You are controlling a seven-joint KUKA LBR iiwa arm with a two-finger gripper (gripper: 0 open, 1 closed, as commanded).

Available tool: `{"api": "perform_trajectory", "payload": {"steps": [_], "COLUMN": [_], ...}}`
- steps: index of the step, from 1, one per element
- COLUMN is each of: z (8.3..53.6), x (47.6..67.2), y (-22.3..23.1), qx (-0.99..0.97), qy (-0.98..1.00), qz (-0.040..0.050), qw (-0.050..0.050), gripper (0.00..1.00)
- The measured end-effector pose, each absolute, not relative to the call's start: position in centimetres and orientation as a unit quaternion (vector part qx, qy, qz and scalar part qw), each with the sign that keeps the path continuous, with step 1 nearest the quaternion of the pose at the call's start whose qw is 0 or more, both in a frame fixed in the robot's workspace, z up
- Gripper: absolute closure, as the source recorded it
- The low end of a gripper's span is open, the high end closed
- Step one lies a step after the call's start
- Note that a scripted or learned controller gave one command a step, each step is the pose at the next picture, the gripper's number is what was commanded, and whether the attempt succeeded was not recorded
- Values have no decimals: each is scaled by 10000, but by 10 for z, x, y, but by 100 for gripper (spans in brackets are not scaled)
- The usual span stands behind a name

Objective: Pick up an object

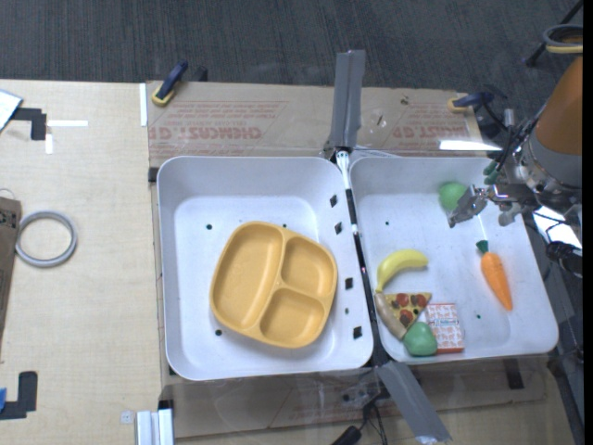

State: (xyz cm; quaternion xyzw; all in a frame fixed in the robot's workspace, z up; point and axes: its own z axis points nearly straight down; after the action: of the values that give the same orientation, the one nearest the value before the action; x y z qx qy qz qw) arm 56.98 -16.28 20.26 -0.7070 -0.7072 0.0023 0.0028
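A small round green ball [451, 194] lies near the far wall of the right-hand shallow white bin [519, 339], just beside the robot arm's two-finger hand [488, 208], which hangs low over the bin's far right corner with its metal fingers spread apart and nothing between them. The nearest fingertip sits just to the right of the ball; whether the two touch cannot be told. Nearer the camera in the same bin, an orange toy carrot with a green top [496, 275] lies along the right side, a yellow toy banana [400, 265] curves beside the left wall, and a toy pizza slice [402, 310], a green rounded toy [421, 339] and a small red-and-white printed card [447, 326] cluster at the front. The left white bin [176, 276] holds a yellow three-compartment plastic plate [273, 285]. On the pale wooden bench [83, 360] to the left rests a grey tape ring [44, 238].
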Motion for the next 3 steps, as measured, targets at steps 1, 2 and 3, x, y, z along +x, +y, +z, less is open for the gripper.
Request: {"api": "perform_trajectory", "payload": {"steps": [1, 2, 3], "z": [101, 107, 107], "x": [520, 519, 519], "y": [-213, -215, -213], "qx": [-7029, -7043, -7036], "qy": [-7113, -7099, -7106], "qz": [-11, 14, 10], "qw": [36, 47, 61], "gripper": [0, 100, 0]}}
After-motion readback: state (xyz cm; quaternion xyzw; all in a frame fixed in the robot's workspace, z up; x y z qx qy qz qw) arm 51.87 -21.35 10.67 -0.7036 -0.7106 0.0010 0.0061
